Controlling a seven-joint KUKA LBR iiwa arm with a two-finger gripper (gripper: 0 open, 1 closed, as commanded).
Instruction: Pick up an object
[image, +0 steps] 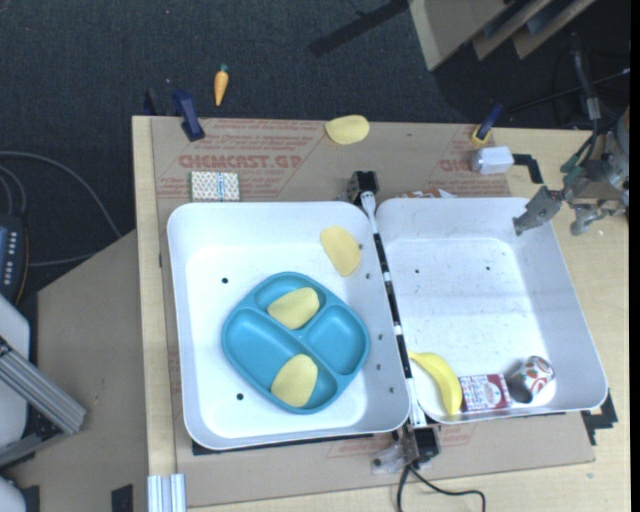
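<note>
Banana (440, 381) lying at 6 o'clock in the right bin (560, 290), beside a small carton (484, 391) and a can (530, 378). Hovering at 2 o'clock over that bin's far corner, gripper (572, 208) spread and pinching nothing. Judging the step: travelling toward 7 o'clock, lowering straight, closing across the banana's narrow width, avoiding the bin wall. Reading "CHEMCAST" in red on the tabletop (270, 150); carton print too small. Resting in the left bin (190, 300), a blue tray (293, 342).
</note>
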